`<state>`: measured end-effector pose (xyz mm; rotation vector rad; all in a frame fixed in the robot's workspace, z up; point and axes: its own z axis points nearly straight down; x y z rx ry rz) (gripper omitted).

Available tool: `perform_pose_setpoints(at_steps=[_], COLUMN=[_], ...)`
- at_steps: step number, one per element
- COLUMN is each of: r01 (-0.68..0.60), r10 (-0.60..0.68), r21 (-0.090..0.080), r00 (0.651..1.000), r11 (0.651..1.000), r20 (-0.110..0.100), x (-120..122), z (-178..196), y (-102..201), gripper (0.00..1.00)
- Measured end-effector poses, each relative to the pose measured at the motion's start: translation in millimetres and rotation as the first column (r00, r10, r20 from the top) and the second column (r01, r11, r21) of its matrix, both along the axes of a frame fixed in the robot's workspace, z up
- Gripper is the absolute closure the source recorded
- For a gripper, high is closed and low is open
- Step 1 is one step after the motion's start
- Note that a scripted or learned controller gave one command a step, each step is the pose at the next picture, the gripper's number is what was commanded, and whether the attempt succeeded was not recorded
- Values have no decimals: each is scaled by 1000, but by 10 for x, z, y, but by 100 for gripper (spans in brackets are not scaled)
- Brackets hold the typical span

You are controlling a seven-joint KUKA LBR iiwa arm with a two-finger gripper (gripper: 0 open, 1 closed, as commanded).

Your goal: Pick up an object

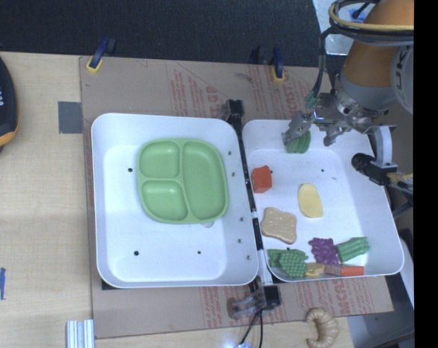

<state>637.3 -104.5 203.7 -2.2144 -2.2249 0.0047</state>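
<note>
The gripper [300, 138] grips a green toy [299, 143] above the right bin [375, 216]; the left bin [110, 216] holds a green tray [183, 180].

Open floor in the right bin's middle, clutter crowding its near edge

Toys are bunching along the right bin's [375, 194] front wall: grapes [322, 249], bread [279, 225], carrot [335, 270]. The green plate [183, 180] is taking up the left bin's [110, 216] centre, leaving bare margins around it.

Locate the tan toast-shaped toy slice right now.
The tan toast-shaped toy slice lies in the right white bin, close to its left wall, below the orange-red block and left of the yellow oval piece.
</note>
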Motion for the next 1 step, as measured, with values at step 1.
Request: perform_pose_setpoints(at_steps=[1], r01=[5], r10=[-5], r21=[1], r00=[1000], r11=[1000], r20=[-13], x=[-664], z=[-1002], y=[-438], gripper=[0])
